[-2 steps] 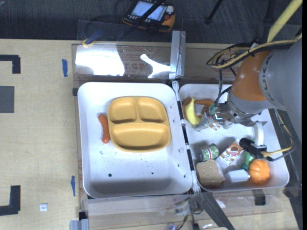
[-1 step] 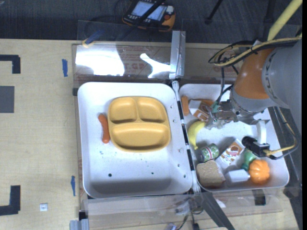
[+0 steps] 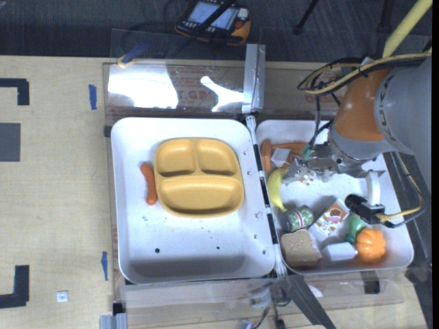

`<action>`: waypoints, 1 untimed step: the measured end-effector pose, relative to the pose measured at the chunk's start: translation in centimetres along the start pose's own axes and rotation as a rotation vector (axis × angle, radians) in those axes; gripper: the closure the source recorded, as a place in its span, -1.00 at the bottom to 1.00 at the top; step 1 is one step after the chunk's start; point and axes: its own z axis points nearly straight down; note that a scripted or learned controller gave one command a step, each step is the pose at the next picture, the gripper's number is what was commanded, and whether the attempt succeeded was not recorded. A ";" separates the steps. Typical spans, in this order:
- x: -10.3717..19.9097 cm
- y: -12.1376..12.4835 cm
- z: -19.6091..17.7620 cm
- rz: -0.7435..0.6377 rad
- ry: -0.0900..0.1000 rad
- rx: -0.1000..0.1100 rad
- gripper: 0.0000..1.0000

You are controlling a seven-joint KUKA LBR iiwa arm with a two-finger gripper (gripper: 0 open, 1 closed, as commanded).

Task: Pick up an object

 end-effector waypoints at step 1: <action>-0.1 -0.1 -0.9 0.000 -0.002 0.002 1.00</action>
